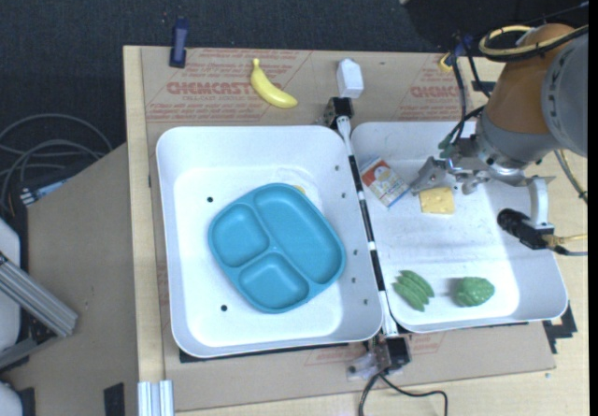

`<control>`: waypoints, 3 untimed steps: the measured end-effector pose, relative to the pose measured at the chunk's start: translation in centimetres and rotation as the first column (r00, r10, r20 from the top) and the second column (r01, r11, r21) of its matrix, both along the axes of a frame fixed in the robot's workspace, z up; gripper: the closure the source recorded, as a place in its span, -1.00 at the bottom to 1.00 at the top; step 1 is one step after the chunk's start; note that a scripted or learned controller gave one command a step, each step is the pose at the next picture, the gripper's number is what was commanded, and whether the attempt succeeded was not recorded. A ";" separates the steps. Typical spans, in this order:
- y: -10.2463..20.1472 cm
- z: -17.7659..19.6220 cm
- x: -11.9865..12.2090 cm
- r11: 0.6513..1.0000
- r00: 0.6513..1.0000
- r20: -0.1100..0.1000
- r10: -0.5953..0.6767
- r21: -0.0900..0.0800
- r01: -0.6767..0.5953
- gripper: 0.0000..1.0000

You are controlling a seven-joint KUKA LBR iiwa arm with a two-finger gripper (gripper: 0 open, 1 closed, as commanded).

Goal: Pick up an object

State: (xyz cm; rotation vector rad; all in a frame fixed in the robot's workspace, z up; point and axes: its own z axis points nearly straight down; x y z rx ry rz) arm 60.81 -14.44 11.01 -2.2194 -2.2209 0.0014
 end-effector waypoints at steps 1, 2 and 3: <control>0.0 -2.3 -0.7 1.000 1.000 -0.001 -0.001 0.000 0.001 -1.00; -0.1 -1.0 -0.5 1.000 1.000 0.007 -0.001 -0.003 0.001 1.00; -0.1 0.0 -0.4 1.000 1.000 0.010 -0.001 -0.005 0.001 1.00</control>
